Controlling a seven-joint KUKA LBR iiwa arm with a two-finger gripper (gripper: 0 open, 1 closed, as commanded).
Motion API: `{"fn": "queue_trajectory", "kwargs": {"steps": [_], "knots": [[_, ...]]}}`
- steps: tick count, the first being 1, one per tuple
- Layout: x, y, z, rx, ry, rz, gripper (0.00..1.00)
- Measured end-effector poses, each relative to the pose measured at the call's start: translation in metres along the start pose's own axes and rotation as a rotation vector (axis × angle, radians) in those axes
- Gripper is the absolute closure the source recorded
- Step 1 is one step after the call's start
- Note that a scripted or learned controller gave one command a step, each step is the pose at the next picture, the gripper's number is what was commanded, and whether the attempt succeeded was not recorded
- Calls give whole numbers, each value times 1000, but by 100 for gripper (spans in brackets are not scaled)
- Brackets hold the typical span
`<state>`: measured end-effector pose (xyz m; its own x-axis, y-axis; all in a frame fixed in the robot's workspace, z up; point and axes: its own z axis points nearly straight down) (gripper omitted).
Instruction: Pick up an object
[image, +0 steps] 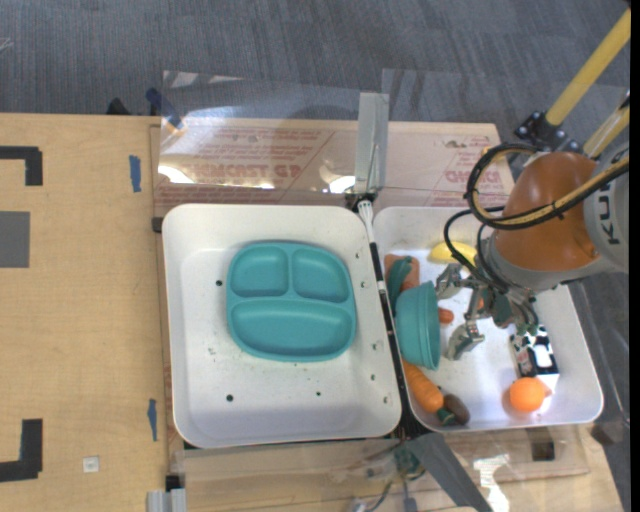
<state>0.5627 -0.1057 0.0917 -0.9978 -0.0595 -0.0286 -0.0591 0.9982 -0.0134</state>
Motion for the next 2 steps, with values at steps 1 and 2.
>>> {"fn": "queue_trajectory", "kwargs": {"steps": [1,2], "knots": [[45,-60,1,-7,17,43,0],[-38,-33,3,12,15,398,0]]}}
